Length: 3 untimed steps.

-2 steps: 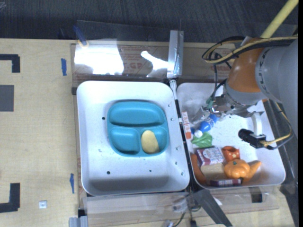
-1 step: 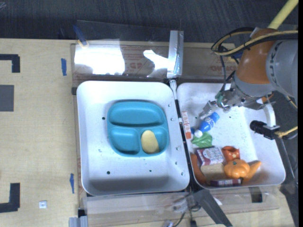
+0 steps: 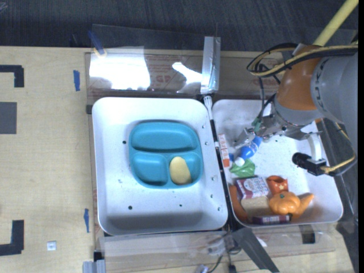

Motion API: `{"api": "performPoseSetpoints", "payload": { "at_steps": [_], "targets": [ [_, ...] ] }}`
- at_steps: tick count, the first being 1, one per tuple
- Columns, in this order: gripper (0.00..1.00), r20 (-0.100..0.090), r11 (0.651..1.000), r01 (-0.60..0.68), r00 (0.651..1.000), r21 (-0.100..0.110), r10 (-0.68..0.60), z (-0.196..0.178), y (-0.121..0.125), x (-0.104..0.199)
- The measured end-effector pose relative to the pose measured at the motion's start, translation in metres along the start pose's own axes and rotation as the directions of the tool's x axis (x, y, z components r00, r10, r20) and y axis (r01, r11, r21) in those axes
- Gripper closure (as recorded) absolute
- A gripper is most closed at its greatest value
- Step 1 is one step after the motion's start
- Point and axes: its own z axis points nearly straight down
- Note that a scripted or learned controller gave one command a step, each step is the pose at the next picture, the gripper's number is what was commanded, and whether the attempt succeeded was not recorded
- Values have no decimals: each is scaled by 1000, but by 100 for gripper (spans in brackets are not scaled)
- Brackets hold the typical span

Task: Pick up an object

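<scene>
Camera view, looking down at a slant, is taken up mostly by a wooden bench [image 3: 45, 152] on which two shallow white bins are set side by side. The left bin [image 3: 114, 203] is occupied by a blue divided tray [image 3: 153, 147], and a yellow oval object [image 3: 180, 170] is seen lying in the tray's lower right compartment. The right bin [image 3: 330, 206] is reached into from the right by the grey arm [image 3: 335, 90], whose orange band [image 3: 298, 87] is seen above the wrist.

Along the near edge of the right bin a cluster of items is gathered: a dark red packet with a white label [image 3: 253, 187], a small orange pumpkin-like object [image 3: 284, 203] just beside it, and a red-orange item [image 3: 277, 183] touching the packet's right side. A green piece [image 3: 243, 167] is seen just above the packet.

The gripper [image 3: 254, 136] is lowered into the upper left part of the right bin, directly over a blue and white bottle [image 3: 248, 150] lying tilted near the bin's left wall. Whether the bottle is pinched cannot be told, as the tips are lost against the clutter.
</scene>
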Motion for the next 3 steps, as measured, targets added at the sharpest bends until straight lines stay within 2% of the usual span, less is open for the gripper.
{"api": "performPoseSetpoints", "payload": {
  "at_steps": [1, 2, 3],
  "targets": [
    [100, 3, 1000, 1, 1000, -8, -1, -13, 2, -1],
    [0, 3, 1000, 1, 1000, -6, -1, -12, 2, -1],
    [0, -1, 1000, -31, 1000, 0, 31, -1, -63, 24]
  ]
}}
